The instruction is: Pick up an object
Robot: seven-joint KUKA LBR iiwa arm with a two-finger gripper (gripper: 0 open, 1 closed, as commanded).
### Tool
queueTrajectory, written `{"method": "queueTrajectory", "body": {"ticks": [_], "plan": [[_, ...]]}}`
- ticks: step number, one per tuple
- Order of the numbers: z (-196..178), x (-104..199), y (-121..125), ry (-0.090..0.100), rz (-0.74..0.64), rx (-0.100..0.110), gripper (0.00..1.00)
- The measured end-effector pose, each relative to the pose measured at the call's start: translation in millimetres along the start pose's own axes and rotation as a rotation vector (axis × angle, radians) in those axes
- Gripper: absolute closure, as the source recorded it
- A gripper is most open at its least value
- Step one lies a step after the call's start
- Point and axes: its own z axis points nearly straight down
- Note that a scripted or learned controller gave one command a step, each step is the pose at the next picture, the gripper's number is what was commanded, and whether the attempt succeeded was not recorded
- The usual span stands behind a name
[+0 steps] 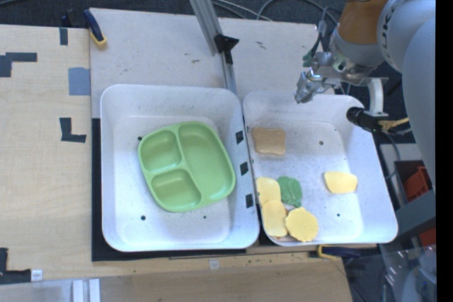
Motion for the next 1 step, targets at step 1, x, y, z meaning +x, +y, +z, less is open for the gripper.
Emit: {"method": "queueTrajectory", "body": {"ticks": [1], "plan": [[-9.8, 62.6, -4.3, 0.003, -0.006, 0.005, 1.00]]}}
